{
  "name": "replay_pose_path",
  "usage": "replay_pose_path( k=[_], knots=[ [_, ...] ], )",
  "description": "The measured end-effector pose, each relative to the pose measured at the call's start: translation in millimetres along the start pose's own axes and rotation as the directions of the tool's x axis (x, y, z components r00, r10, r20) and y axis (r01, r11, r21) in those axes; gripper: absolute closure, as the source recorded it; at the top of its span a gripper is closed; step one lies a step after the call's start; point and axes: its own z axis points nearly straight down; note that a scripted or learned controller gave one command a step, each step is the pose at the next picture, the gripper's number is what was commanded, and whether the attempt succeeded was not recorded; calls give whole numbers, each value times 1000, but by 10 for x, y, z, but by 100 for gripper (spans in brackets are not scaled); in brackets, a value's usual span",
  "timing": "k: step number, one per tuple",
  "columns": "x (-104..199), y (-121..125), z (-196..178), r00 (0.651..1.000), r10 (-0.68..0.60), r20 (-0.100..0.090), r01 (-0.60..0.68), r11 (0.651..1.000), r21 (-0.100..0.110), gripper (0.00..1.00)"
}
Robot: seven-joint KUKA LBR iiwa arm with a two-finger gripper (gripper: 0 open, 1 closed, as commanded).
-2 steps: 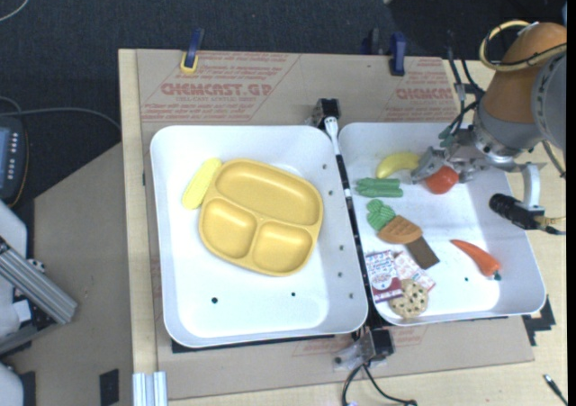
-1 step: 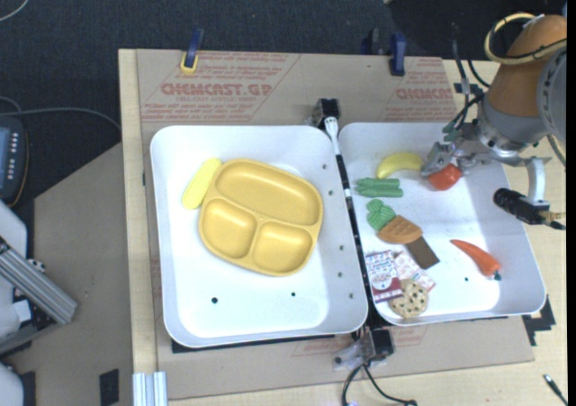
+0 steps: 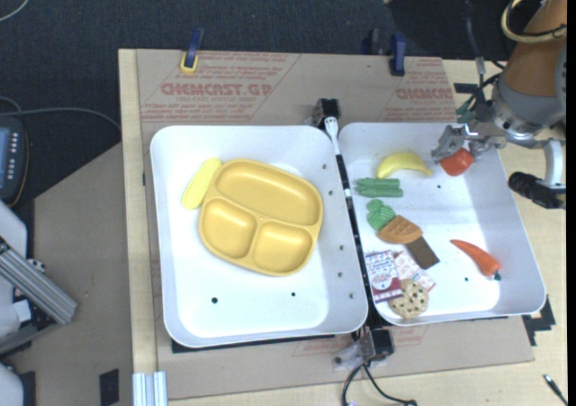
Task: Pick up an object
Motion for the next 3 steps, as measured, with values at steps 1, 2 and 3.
replay_pose_path(
  k=[1,2,3],
  knots=[
    [-20,68,-453,1000,0,0,0,1000,-1,100],
    [-27,83,-879,1000,0,0,0,1000,0,100],
    [457,54,-961,1000,-4,-4,4,1000,7,100]
  ],
)
